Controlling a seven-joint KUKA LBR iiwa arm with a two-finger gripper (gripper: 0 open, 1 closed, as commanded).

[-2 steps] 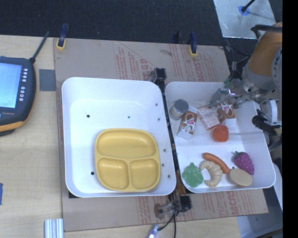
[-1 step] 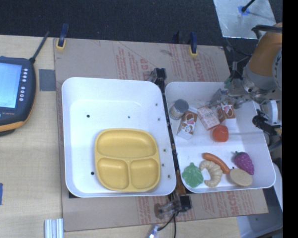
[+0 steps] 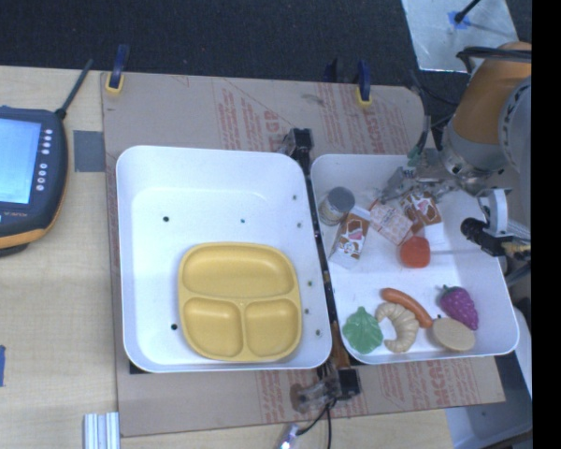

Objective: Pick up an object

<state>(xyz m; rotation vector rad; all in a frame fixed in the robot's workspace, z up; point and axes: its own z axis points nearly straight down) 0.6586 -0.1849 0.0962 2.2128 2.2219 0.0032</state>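
Our end effector (image 3: 413,178), grip state unreadable, hovers at twelve o'clock of the light, crinkly packet (image 3: 390,221); we'd pinch its edge.

A light wooden bench (image 3: 47,325) fills the frame's lower part. A brown cardboard sheet (image 3: 262,110) lies across its middle, clamped along the top edge, bearing two white bins: the left bin (image 3: 140,171) and the right bin (image 3: 486,344). A handheld control pendant (image 3: 19,176) rests at left.

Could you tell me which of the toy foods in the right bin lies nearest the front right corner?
The tan bread roll, beside the purple grapes; the croissant, sausage and green vegetable lie further left.
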